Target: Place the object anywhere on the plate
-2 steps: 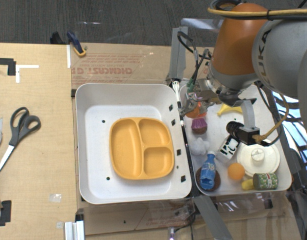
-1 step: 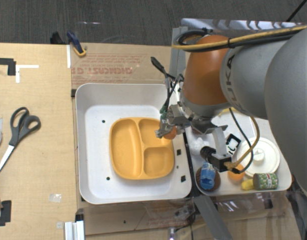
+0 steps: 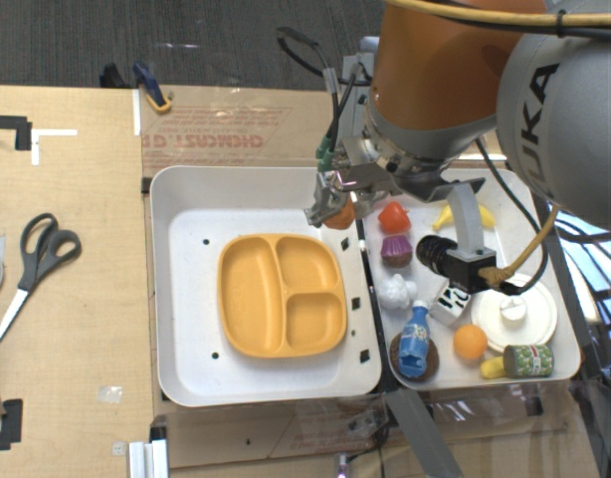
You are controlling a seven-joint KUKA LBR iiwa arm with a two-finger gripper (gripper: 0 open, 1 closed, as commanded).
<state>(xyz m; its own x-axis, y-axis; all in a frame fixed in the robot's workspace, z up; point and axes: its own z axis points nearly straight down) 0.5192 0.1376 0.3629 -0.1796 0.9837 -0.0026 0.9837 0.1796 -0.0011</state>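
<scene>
A yellow-orange divided plate [image 3: 283,295] lies in the middle of the left white bin [image 3: 181,297]. My gripper [image 3: 330,207] hangs over the back right corner of that bin, close to the wall between the two bins and beyond the plate's far right rim. A small orange object [image 3: 341,215] sits between its fingers, so the gripper is shut on it. The arm's large orange band and grey wrist hide the back of the right bin.
The right bin [image 3: 569,352] is crowded: a red toy [image 3: 393,215], a purple piece [image 3: 397,251], a yellow banana [image 3: 467,213], a white fluffy lump [image 3: 395,289], a blue bottle [image 3: 415,341], an orange ball [image 3: 470,342], a white dish [image 3: 514,317]. Scissors [image 3: 37,252] lie on the bench at left.
</scene>
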